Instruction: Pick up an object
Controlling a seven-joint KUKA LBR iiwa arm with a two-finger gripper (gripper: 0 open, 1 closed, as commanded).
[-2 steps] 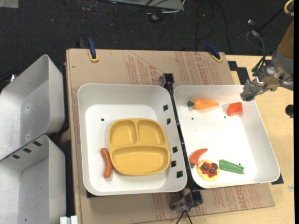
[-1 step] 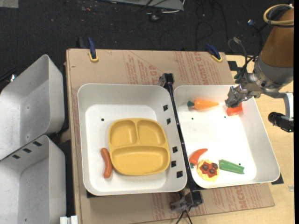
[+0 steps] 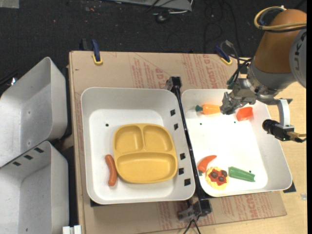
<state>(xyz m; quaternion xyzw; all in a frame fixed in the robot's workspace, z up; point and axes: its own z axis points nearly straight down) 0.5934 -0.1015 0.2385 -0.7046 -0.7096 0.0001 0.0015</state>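
Observation:
My gripper (image 3: 229, 106) hangs low over the far edge of the right bin (image 3: 243, 140), between an orange carrot (image 3: 209, 109) on its left and a red-orange piece (image 3: 244, 113) on its right. Its dark fingers point down beside the carrot's right end, and I see nothing held between them. Near the right bin's front lie a red chili pepper (image 3: 206, 162), a small pizza slice (image 3: 217, 177) and a green bean pod (image 3: 242, 174).
The left bin (image 3: 97, 126) holds a yellow divided plate (image 3: 145, 152) and a brown sausage (image 3: 111, 169) beside it. A black divider with clips (image 3: 183, 140) runs between the bins. Grey bins (image 3: 29, 130) stand off the bench at left.

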